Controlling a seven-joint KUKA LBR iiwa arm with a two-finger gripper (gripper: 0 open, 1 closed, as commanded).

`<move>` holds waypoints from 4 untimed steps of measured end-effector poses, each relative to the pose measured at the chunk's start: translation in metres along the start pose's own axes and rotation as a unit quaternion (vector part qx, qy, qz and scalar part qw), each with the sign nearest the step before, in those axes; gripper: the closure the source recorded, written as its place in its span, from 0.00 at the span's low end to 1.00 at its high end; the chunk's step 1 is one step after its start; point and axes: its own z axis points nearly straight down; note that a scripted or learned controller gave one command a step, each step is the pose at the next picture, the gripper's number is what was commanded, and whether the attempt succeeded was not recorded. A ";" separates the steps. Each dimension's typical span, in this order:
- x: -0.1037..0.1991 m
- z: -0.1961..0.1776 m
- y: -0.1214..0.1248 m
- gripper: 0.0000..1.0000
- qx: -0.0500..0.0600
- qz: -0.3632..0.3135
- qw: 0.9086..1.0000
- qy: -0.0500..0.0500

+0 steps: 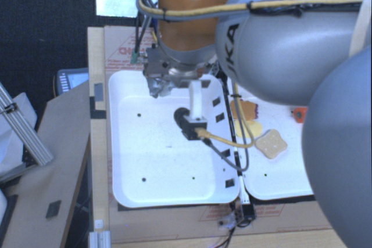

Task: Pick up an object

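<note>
gripper [158,85] hangs over the view's left bin [145,165], open or closed i cannot tell; the toast [271,144] lies view-right in the other bin [279,183]

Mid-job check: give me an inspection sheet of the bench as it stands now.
Surface: left bin and right bin, white, side by side on printed cardboard.
Job's things: toast-shaped piece, yellow piece, small orange piece, all in the right bin.
Clutter: nothing seen.
Grippers: gripper over the left bin's far part; nothing seen held.
Cables: yellow cable along the arm; dark cable down the seam between the bins.
Surroundings: metal rail at left; dark backdrop.
</note>
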 end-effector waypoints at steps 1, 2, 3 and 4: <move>-0.008 0.005 -0.025 1.00 0.005 0.004 1.000 -0.002; -0.004 -0.026 -0.032 1.00 0.003 0.002 1.000 -0.001; -0.012 -0.238 -0.007 1.00 -0.006 0.002 1.000 0.002; -0.012 -0.228 -0.008 0.00 0.003 0.002 1.000 -0.001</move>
